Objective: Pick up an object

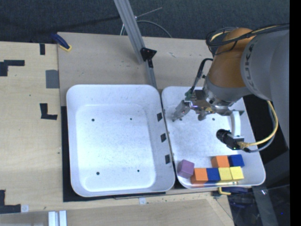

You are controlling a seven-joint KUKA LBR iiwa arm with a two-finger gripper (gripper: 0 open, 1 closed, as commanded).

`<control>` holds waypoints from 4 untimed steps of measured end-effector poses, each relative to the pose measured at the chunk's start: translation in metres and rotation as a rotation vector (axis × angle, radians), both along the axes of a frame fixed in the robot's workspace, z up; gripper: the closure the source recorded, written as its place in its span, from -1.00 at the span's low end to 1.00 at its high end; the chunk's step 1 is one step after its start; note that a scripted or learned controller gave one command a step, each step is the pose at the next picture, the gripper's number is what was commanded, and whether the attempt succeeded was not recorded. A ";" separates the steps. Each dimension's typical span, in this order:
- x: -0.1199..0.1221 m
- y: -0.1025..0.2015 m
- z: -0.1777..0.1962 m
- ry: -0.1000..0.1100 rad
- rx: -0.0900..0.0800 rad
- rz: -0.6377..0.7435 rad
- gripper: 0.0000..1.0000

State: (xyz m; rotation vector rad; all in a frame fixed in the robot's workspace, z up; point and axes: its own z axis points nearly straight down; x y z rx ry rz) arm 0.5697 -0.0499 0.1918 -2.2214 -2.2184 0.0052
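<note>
Several small blocks lie along the near edge of the right bin: a purple block, an orange block, a blue block and two yellow blocks. Behind them sit another orange block and a blue block. My gripper hangs over the far part of the right bin, well behind the blocks. It is open, with its fingers spread and nothing between them.
The left bin adjoins the right one, their rims meeting near the purple block. A slanted metal pole rises behind the bins. A black cable connector hangs from the arm over the right bin.
</note>
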 end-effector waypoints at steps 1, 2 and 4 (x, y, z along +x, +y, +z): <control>-0.031 0.019 0.000 0.001 0.001 0.002 -1.00; 0.031 -0.005 0.000 -0.006 0.000 0.003 -1.00; -0.022 0.055 0.000 0.000 0.002 0.007 -1.00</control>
